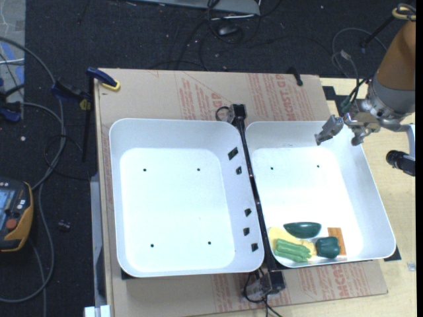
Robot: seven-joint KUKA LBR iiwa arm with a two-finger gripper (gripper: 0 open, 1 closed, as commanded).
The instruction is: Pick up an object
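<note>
- The gripper hangs over the far right corner of the right bin, fingers spread apart, nothing between them, touching nothing visible.
- All objects lie well apart from the gripper, at the near end of the same bin.
- There, a dark green bowl-shaped piece rests on a yellow card.
- Just beside it: a light green ridged toy, a dark green block, an orange card.

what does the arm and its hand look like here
The arm has a broad orange band above a grey wrist section. The hand is small, metallic grey, with two short dark-tipped fingers. A thin dark cable loops beside the arm, and a yellowish fitting sits near its top.
</note>
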